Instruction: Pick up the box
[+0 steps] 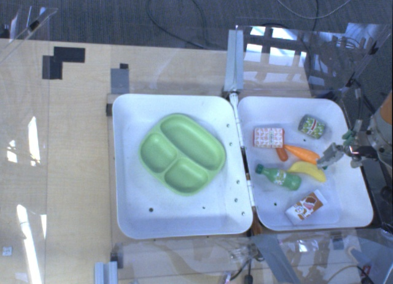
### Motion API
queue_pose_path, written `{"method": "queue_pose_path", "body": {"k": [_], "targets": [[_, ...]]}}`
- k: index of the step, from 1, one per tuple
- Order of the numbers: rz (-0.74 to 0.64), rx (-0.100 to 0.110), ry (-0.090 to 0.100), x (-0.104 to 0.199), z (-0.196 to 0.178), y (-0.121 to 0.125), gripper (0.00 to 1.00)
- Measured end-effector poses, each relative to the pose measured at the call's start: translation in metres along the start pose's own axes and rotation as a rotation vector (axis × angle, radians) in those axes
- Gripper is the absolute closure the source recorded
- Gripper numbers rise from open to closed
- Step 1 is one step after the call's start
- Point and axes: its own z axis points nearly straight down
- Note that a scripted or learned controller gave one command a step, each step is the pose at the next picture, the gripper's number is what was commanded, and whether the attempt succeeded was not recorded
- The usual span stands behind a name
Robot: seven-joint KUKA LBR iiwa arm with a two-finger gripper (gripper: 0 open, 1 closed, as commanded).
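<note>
- Looking down at the bench, two white bins are being shown side by side: left bin [129, 215] and right bin [353, 215].
- Left bin is being taken up by a green tray [182, 153] with three sections.
- The gripper [334, 154] is being held low over the right bin, near its right wall, just beside the banana [308, 170] and carrot [301, 152].
- Whether it's apart or together can't be told from this angle, and nothing is being seen between its tips.
- The box [269, 137] is lying flat in the right bin's upper left part, well apart from the gripper.
- A green bottle [279, 176], a carton [305, 207] and a can [312, 126] are also sitting in that bin.
</note>
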Motion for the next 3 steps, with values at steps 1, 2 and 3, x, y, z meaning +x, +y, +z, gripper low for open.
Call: {"method": "queue_pose_path", "body": {"k": [1,2,3], "targets": [[-0.002,-0.012,-0.004,0.029,0.119,0.085,0.00],[-0.005,-0.005,-0.001,0.090,0.075,0.146,0.00],[-0.082,-0.019,-0.002,0.088,0.111,0.164,0.00]]}}
